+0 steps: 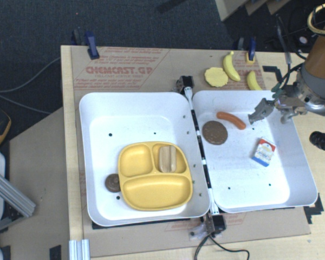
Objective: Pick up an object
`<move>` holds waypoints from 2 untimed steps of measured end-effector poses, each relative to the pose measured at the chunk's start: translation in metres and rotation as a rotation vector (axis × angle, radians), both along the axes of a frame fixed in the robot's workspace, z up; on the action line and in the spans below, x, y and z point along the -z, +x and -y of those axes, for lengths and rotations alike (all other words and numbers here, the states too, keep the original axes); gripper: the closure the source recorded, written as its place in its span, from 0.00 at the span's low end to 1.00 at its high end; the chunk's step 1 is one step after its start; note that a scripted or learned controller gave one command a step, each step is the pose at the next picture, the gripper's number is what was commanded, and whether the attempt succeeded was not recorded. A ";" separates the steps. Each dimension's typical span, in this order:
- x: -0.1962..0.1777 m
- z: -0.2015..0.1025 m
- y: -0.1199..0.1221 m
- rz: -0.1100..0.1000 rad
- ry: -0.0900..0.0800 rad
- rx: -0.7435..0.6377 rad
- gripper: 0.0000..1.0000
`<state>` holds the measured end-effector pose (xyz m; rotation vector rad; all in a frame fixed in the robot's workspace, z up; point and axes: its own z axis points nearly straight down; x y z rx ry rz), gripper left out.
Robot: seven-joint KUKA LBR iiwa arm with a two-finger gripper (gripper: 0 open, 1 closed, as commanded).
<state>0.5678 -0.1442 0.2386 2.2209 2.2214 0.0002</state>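
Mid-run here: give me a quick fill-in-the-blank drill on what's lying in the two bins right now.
1. The yellow divided plastic tray lies in the ____ white bin.
2. The orange-red sausage and the brown round patty share the ____ white bin.
3. The small blue, white and red carton lies ____ the sausage in the picture.
4. The two yellow bananas lie ____ both bins, on the board.

Missing words: left; right; below; outside

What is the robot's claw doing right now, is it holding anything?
Claw: over the right bin's top edge, near the hot dog, with nothing visibly in it; open or closed cannot be told.
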 end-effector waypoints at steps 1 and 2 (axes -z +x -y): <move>0.114 0.068 0.008 -0.011 0.000 0.005 0.00; 0.150 0.057 -0.012 0.014 -0.009 0.000 0.00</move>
